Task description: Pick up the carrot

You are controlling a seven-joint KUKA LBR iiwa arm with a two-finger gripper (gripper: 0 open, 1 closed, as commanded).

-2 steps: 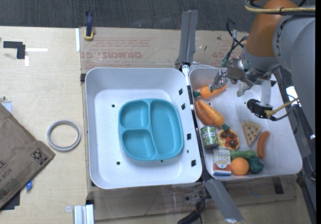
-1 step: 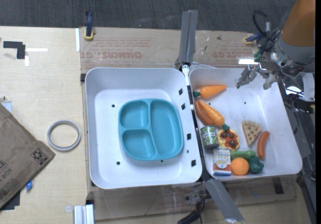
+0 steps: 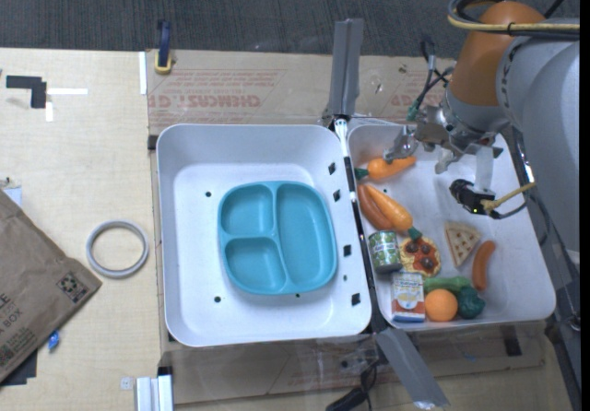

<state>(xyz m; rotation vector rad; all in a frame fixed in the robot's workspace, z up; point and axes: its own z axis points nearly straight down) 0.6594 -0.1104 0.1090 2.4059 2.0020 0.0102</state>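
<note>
Risks first. The gripper (image 3: 426, 153) hangs over the far end of the right bin (image 3: 539, 308), fingers (image 3: 404, 144) spread w/ nothing between them. The left finger sits just beside a small orange piece (image 3: 387, 167) near the bin's far-left corner. The carrot (image 3: 383, 206), as I read it, is the longer tapered orange one lying slantwise along the left wall, just nearer than that piece.

- Wrong item: two orange things close together, so a straight drop from here prob. closes on the small piece, not the carrot.
- Wall clash: the carrot lies hard against the left wall, so there's little room for a finger on that side; it may catch the rim.
- Slip: tapered, smooth shape; a grab near the thin end could squirt out.
- Neighbours: the green can (image 3: 384, 251) touches or nearly touches the carrot's near end and could get nudged.

Counts:
- bins 2, incl. the left bin (image 3: 175, 216)
- teal divided plate (image 3: 277, 239) 1, in the left bin
- carrot 1, small orange piece 1, can 1
- pizza slice (image 3: 422, 255) 1
- toast wedge (image 3: 459, 239) 1
- sausage (image 3: 482, 264) 1
- orange fruit (image 3: 441, 305) 1
- carton (image 3: 407, 297) 1
- dark green item (image 3: 470, 302) 1, can't ID
- tape ring (image 3: 117, 247) 1, on the table (image 3: 64, 151)
</note>
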